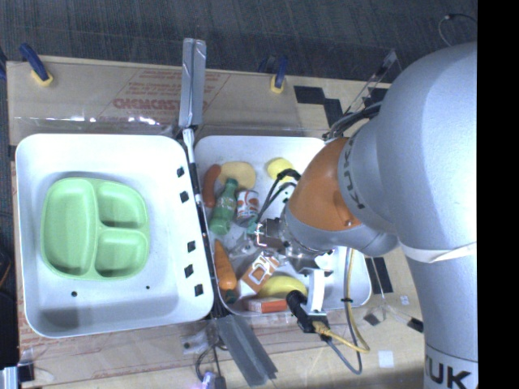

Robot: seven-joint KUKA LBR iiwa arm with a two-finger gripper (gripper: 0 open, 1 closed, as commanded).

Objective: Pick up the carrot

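Claw [272, 245] low among clutter — carrot [225, 267] just beside.

This is a robotics lab or test cell, not a home. A grey industrial arm [422, 185] with an orange band and KUKA lettering reaches over a plywood bench [105, 87] whose edge is fixed with blue clamps [36, 65]. Two shallow white bins [32, 217] sit side by side under a fixed overhead camera. Loose cables [349, 343] trail off the arm's wrist, and toy food lies jumbled in the bin where the arm works, with a green divided tray [96, 227] in the other.
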